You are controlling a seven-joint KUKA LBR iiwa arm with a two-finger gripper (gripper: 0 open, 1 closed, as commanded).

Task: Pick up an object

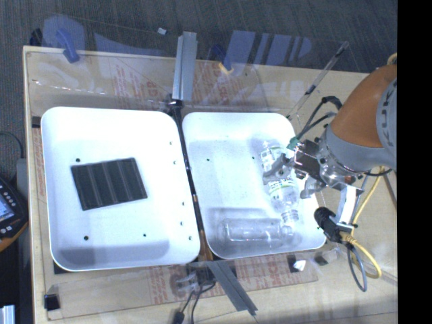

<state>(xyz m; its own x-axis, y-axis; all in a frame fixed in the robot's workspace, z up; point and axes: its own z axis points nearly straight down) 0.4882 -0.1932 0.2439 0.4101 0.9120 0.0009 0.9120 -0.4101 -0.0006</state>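
Note:
A clear plastic bottle (278, 181) with a pale label lies tilted in the right part of the right bin (223, 154). My gripper (295, 169) reaches in from the right and is low over this bottle, touching or nearly touching its right side. A second clear bottle (255, 230) lies on its side along the near wall of the same bin. A black ribbed rectangular pad (109, 182) lies flat in the left bin (108, 130).
The arm's orange band (361, 113) and grey wrist hang over the right bin's right rim. Cables (354, 248) trail by the near right corner. A metal bracket (183, 66) stands behind the seam between the bins.

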